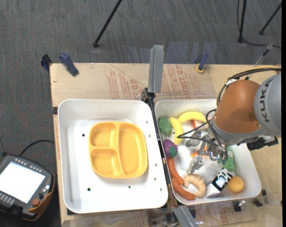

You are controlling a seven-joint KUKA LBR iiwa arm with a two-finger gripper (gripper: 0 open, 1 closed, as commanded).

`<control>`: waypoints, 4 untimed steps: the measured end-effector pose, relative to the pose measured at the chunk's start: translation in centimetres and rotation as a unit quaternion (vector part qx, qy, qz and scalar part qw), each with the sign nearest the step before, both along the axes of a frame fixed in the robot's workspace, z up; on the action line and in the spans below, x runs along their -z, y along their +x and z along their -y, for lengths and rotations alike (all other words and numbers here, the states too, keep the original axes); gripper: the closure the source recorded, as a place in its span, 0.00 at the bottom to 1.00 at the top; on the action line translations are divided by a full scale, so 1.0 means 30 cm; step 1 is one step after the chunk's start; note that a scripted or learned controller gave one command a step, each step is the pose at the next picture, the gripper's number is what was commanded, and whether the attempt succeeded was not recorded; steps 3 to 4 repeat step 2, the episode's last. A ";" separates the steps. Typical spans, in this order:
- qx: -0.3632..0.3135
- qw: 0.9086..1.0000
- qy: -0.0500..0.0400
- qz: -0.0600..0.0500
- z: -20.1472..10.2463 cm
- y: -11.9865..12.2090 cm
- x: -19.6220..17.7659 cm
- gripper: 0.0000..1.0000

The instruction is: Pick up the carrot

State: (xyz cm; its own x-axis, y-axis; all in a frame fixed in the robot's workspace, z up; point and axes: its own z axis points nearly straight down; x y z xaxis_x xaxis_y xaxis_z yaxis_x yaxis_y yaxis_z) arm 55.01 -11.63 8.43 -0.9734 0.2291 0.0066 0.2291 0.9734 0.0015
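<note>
The carrot [193, 124] shows as a thin orange piece just below the banana in the right bin [254, 171]. A second orange bit pokes out under the gripper, and the stretch between the two is hidden. My gripper [200, 155] hangs low over the middle of that bin, right above the hidden part of the carrot. The arm's orange band [237, 112] covers the bin's right side. I cannot tell whether anything sits in the gripper.
Around the gripper lie a yellow banana [190, 116], a green bumpy toy [165, 125], purple grapes [170, 148], a long red sausage [176, 175], a beige shrimp [196, 183], a black-and-white box [222, 179] and a yellow ball [236, 185]. The left bin [74, 126] holds a yellow divided plate [118, 149].
</note>
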 end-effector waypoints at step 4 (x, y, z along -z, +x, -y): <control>-0.066 0.998 -0.003 0.010 0.144 -0.158 -0.578 1.00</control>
